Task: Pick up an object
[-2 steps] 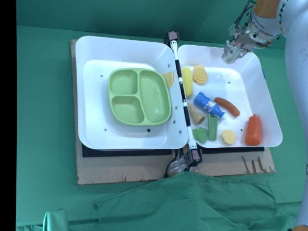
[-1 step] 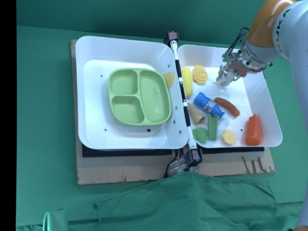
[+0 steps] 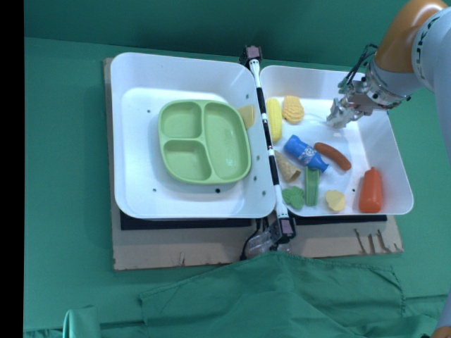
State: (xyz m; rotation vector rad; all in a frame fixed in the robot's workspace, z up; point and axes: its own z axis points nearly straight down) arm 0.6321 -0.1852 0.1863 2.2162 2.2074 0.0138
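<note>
Green cloth covers the desk point(image 3: 63, 153), where two shallow white plastic bins sit side by side. The left bin point(image 3: 141, 76) carries a light green three-compartment plate point(image 3: 204, 141). The right bin point(image 3: 391, 167) holds toy food: an orange-red bottle point(image 3: 371, 190) at its near right corner, a blue bottle point(image 3: 305, 153) touching a brown sausage point(image 3: 332, 156), and a yellow corn cob point(image 3: 274, 120) by the divider. The pincer point(image 3: 340, 115) hangs over the bin's far right part, above bare floor; whether it is open or grips anything I cannot tell.
</note>
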